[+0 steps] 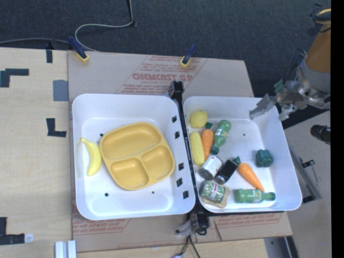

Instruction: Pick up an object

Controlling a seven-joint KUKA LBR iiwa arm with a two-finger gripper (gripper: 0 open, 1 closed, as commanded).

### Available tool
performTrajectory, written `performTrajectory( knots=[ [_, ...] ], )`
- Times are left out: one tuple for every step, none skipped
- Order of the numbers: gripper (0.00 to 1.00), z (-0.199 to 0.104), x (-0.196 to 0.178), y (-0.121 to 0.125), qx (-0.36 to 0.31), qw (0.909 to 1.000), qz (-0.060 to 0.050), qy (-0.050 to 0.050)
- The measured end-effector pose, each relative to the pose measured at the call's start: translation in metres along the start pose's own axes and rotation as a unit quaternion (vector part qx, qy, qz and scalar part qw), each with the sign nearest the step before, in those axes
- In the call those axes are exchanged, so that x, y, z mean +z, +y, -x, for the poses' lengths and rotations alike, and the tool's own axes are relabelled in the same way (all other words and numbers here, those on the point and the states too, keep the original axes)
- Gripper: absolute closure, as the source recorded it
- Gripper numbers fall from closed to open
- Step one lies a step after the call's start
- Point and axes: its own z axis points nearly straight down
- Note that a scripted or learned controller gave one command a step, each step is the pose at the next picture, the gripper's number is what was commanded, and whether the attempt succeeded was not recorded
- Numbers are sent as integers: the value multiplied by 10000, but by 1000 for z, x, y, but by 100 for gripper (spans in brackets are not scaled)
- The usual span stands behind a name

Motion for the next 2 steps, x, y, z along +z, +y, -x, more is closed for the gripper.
performTrajectory(
  knots=[
    [0,-28,115,-26,0,10000,-11,9],
    [0,-48,159,-75,2,10000,5,4]
  ],
)
